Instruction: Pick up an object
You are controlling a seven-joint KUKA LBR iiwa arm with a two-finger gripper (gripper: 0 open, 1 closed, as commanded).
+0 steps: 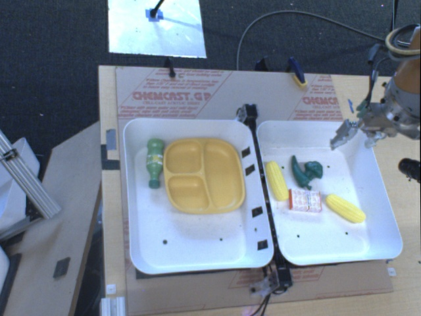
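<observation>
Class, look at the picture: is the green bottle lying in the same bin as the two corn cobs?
No. The green bottle lies in the left bin beside the yellow tray; both corn cobs are in the right bin.

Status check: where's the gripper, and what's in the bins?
Gripper above right bin's far corner, jaws open, holding nothing. Two corn cobs, green toy, small box untouched. Nothing blocking.

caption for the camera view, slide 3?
Gripper open above right bin holding two corn cobs, green toy, small box.
</observation>
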